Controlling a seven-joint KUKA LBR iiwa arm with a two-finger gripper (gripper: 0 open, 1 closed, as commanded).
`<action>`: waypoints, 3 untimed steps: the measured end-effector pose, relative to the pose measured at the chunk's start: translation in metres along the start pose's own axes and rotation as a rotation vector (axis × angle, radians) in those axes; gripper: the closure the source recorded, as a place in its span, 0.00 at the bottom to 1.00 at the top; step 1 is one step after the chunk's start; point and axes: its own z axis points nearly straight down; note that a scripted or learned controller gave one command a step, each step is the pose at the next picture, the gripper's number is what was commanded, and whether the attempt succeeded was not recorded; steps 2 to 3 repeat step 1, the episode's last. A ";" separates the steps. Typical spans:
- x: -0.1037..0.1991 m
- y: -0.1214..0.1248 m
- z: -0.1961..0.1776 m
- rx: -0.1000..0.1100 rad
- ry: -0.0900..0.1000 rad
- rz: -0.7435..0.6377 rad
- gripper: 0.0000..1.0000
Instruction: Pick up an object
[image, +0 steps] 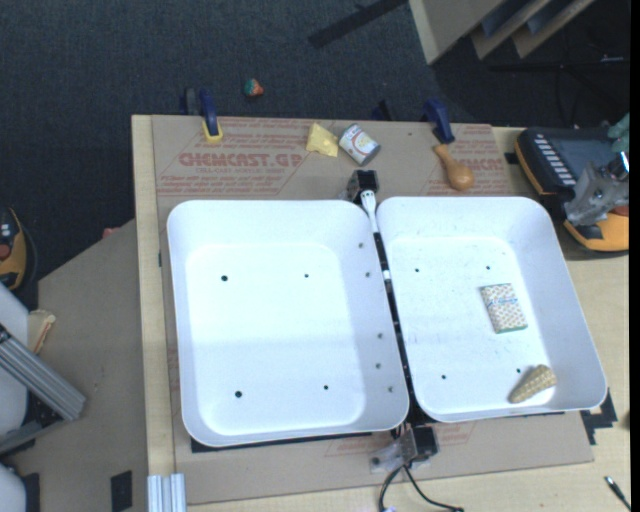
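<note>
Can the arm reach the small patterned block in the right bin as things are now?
Probably yes. The block lies flat and alone on the right bin floor, apart from the cone near the front wall. Nothing covers it, and the arm waits at the right edge.

Fixed above the bench, looking down at a slant from some way off. Takes in both white bins whole, left bin and right bin side by side, plus dark floor beyond the bench's far edge.
</note>
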 end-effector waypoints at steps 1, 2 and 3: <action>0.058 -0.004 0.104 0.032 0.005 -0.004 1.00; 0.058 -0.004 0.104 0.032 0.005 -0.004 1.00; 0.058 -0.004 0.104 0.032 0.005 -0.004 1.00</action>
